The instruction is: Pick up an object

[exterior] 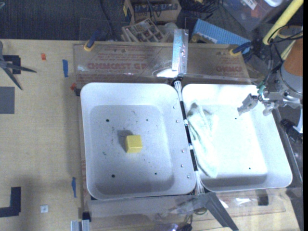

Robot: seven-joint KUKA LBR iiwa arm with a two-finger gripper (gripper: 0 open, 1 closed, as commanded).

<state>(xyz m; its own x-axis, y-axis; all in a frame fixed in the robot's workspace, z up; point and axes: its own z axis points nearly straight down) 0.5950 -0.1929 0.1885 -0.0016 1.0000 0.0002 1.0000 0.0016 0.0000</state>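
Camera view looks down on the bench, and nearest us in the left bin (96, 100) sits a small yellow block (134, 144), square-edged and matte, alone on the speckled white floor. Right of it, across the divider, a crumpled clear plastic sheet (202, 138) lies glossy and limp along the right bin's (269, 177) left wall. Further back and right, the gripper (255, 104) hangs over that bin's far right corner, its two thin prongs spread apart, nothing between them. So the block is well apart from it, a whole bin away. To do this well, I'd judge the arm should cross left, centre over the block, square the prongs to its flat faces, then descend. Beyond, brown cardboard (125, 64) backs both bins.
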